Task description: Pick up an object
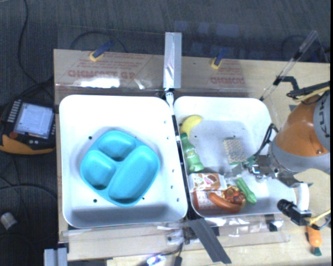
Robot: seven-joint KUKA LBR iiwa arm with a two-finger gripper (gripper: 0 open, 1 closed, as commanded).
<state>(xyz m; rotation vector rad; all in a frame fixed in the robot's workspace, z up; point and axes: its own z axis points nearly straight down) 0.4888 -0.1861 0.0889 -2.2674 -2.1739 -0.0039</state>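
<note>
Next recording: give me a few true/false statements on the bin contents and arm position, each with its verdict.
1. The blue divided tray lies in the left bin. True.
2. The yellow fruit sits in the left bin. False: it is at the right bin's upper left corner.
3. The green bottle lies along the right bin's left wall. True.
4. The arm's orange band is over the left bin. False: it is at the right bin's right edge.

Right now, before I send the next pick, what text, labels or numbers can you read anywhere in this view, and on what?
Clear sheet behind the bins: red lettering, mirrored and blurred, unreadable.
Handheld pendant left of the bench: lit screen, content too small to read.
Food packet in the right bin: printed picture, any wording too small.
Nothing legible.
</note>
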